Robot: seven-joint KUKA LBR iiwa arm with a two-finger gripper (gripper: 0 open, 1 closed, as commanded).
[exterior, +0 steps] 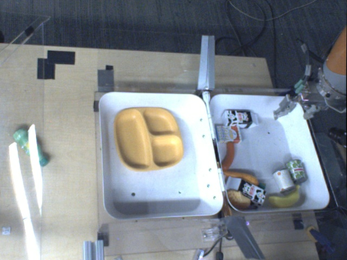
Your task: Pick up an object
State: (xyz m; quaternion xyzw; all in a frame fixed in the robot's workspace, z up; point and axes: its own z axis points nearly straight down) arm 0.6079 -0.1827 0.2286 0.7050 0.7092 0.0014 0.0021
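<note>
The gripper [295, 104] hung over the right bin's [320, 161] far right corner, fingers apart, holding nothing. A carton [238, 118] lay near the divider, a banana [284, 199] and can [296, 170] by the near rim; the bin's middle was open floor.

In the right bin [320, 161], the middle floor lies bare and open to a reach from above. Clutter crowds its left wall and near edge: cartons [237, 118], a sausage [230, 153], a banana [284, 199], a can [296, 170]. A yellow tray [148, 137] fills much of the left bin [157, 202].
</note>
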